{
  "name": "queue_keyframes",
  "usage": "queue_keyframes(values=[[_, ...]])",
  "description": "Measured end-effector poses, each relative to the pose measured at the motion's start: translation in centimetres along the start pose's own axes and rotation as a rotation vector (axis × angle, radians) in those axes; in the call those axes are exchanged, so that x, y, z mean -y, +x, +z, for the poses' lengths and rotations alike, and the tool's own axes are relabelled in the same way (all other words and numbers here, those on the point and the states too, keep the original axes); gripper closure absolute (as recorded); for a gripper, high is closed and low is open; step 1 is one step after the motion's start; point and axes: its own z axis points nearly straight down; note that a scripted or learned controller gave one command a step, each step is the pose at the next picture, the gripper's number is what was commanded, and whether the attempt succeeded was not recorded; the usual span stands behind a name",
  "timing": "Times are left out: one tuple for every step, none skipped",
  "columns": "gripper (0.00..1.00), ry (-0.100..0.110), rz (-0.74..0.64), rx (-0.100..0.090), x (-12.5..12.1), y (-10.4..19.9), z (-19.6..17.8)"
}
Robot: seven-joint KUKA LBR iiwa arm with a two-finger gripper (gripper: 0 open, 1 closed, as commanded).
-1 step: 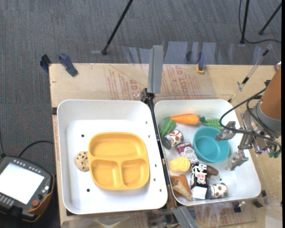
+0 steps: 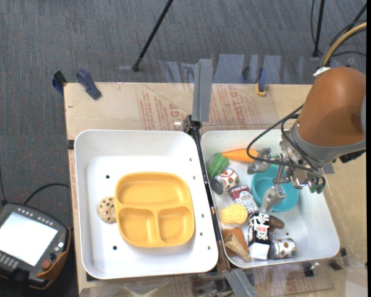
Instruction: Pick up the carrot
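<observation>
two white bins (image 2: 86,166) are sitting side by side; gripper (image 2: 273,198), fingers unreadable, is hovering over the blue bowl (image 2: 266,184), needing to shift far-left to the carrot (image 2: 238,155).

Dark grey carpet floor (image 2: 80,30); tripod legs (image 2: 156,30), perhaps light stands.

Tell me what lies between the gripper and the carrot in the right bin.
In the camera view, only bare white bin floor and the teal bowl's upper-left rim lie between the gripper and the carrot, which lies up-left with its green top.
</observation>
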Motion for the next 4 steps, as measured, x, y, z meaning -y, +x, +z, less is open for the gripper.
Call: queue_keyframes(values=[[0.0, 0.003, 0.494, -0.003, -1.5, -5.6, 11.8], [0.0, 0.003, 0.918, 0.001, -1.1, -7.2, 11.5], [0.0, 0.003, 0.927, 0.002, -1.0, -9.4, 11.5], [0.0, 0.004, 1.019, -0.002, -0.8, -2.6, 11.6]])
